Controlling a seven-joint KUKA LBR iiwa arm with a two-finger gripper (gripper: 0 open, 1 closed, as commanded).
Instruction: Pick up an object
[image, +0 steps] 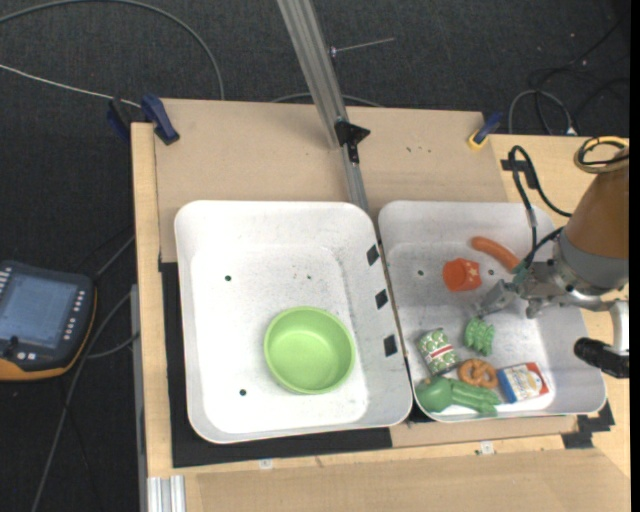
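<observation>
The right bin (400, 235) holds the candidates for picking: a red rounded piece (461, 274) near its middle, an orange sausage-like piece (495, 251) just behind it toward the far wall, a small green toy (480, 334) below them, a green-and-white patterned block (437, 348), a pretzel-like brown ring (477, 373), a green scoop-shaped item (455, 396) at the near rim, and a red-and-white packet (523, 383) in the near right corner.

The claw (508, 297) hangs over the right bin between the red piece and the small green toy (it sits just above the toy and to the right of the red piece). Its grey fingers look spread apart, with nothing seen between them; whether a fingertip touches the green toy is hard to tell. The arm (600, 225) comes in from the right.

The left bin (200, 240) contains a light green bowl (309, 348), upright, toward its near right part. Both bins rest side by side on the counter (260, 150).
</observation>
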